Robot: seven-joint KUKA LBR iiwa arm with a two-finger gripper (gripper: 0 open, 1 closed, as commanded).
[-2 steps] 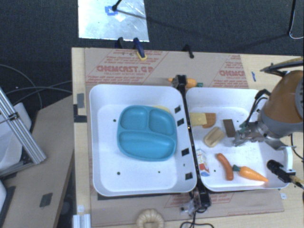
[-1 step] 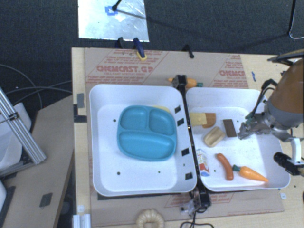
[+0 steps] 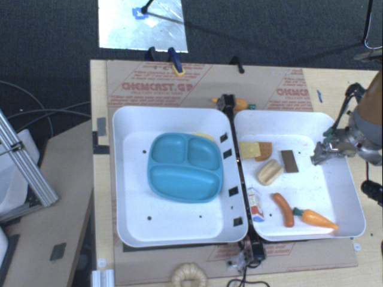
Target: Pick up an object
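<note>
— Where's the pincer (image 3: pixel 319 154)?
— Over the right bin (image 3: pixel 341 187), by its right wall; released or clenched, hard to tell

— And things to pick up?
— In the right bin: bread slice (image 3: pixel 255 150), bun (image 3: pixel 270 172), brown block (image 3: pixel 289 161), sausage (image 3: pixel 283 208), carrot (image 3: pixel 317 219), small tube (image 3: pixel 255 204). In the left bin (image 3: pixel 128 160), a blue divided plate (image 3: pixel 183 166)
</note>
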